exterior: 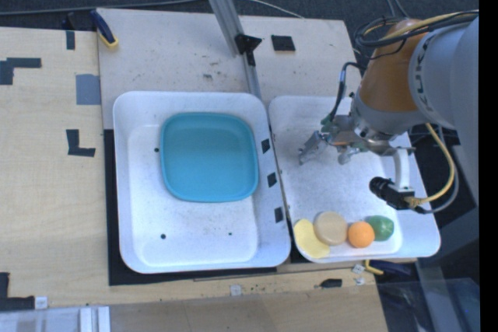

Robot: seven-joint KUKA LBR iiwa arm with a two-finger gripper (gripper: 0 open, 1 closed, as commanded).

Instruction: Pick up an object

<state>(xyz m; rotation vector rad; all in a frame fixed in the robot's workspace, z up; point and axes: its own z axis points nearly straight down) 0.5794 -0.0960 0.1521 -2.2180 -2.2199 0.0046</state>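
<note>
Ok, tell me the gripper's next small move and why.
Probably travel toward the near edge of the right bin. The gripper hangs over bare floor, while the beige disc, orange ball and green piece cluster at that edge.

The pale bench (179,58) bears 2 shallow white bins side by side, the right bin (342,194) directly under the jaws and the left bin (140,190) well off to their left, with dark tape patches (87,89) farther left still.
</note>
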